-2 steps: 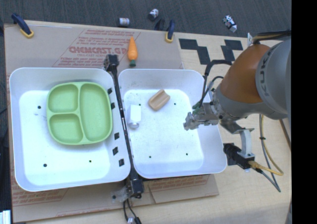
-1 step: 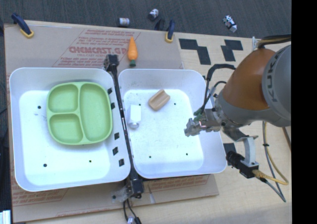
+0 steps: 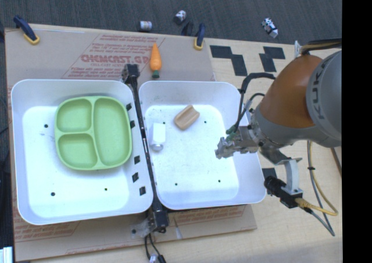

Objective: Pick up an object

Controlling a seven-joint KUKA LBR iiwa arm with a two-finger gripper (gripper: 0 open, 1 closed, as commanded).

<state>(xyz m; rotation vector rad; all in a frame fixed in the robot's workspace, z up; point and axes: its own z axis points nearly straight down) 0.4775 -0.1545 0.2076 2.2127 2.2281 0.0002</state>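
Looking down, you see the claw (image 3: pixel 224 148) low over the right bin (image 3: pixel 247 195), its grip state impossible to tell; the tan block (image 3: pixel 186 117) lies apart, near the white piece (image 3: pixel 158 135)

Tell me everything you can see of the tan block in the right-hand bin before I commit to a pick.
The tan, bread-like block is a short, stubby piece with rounded ends and a matte, slightly darker brown upper edge. It lies flat on the floor of the right-hand white bin, in its upper middle, tilted diagonally. Nothing touches it: the small white object lies apart to its lower left, and the gripper is off to its right, near the bin's right wall.
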